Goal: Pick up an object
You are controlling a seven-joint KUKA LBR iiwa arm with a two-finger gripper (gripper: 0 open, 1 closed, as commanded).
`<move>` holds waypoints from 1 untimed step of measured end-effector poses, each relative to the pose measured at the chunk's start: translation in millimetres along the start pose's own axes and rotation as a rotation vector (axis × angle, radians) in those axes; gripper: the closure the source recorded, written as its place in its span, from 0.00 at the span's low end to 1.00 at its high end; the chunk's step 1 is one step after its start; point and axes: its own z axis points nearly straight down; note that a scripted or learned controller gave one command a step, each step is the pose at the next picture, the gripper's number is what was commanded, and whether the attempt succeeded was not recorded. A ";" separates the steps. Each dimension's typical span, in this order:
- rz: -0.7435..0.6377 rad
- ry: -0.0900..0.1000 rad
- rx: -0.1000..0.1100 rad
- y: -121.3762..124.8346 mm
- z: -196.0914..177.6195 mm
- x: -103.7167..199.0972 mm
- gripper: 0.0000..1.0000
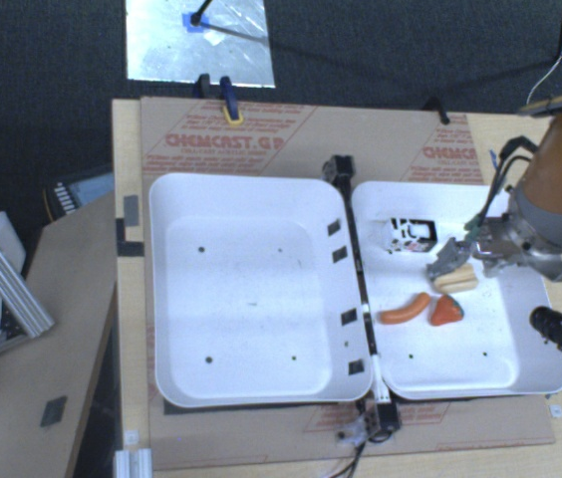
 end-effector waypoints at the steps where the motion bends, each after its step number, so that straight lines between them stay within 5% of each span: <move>1: -0.002 0.000 -0.003 1.1 -11.0 0.1 1.00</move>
